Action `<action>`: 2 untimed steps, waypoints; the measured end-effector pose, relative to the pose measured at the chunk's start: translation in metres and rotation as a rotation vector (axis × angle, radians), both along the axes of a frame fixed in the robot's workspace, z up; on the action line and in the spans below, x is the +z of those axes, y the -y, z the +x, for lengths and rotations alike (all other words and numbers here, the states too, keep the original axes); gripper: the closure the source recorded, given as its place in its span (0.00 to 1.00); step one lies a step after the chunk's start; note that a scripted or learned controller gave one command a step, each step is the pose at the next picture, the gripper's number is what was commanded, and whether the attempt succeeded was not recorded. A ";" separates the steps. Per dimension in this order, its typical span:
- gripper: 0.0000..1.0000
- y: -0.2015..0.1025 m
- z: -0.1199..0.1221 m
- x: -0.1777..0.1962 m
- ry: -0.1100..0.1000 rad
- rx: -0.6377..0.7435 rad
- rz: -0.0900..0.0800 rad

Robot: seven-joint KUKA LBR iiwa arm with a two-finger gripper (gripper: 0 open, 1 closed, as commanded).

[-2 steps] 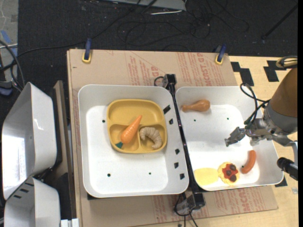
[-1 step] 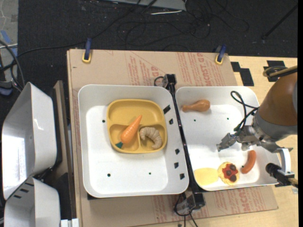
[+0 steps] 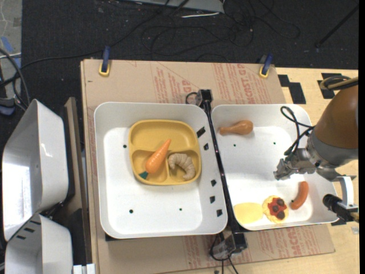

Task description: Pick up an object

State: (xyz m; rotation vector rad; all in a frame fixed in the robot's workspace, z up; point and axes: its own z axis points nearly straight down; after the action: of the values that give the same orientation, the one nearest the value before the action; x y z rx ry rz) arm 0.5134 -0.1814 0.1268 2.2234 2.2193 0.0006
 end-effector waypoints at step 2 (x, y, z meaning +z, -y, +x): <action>1.00 0.006 0.002 0.110 0.006 0.006 -0.003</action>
State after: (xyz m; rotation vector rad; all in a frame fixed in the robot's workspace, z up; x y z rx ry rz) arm 0.5150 -0.1872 0.2365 2.2126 2.2209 0.0045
